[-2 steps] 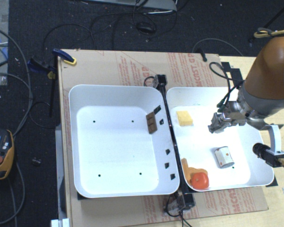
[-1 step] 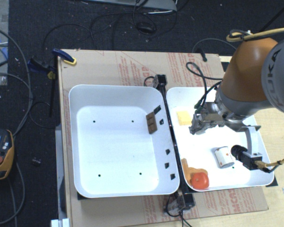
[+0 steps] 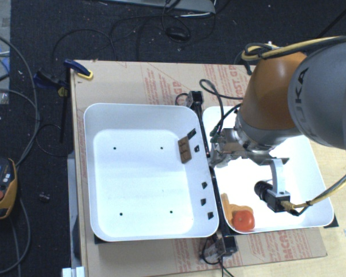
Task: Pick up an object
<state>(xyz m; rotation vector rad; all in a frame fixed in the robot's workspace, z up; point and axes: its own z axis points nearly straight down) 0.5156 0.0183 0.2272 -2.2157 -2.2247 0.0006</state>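
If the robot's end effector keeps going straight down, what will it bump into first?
Probably the bare floor of the shallow white right bin. The end effector sits under the arm; depth is unclear.

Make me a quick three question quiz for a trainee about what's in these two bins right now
1. True or false: the brown block lies in the left bin.
2. Which bin holds the red-orange object? A) left B) right
3. Fill in: the red-orange object sits near the right bin's ____ corner, as the camera sees it.

Key: 1 true; 2 B; 3 lower left.
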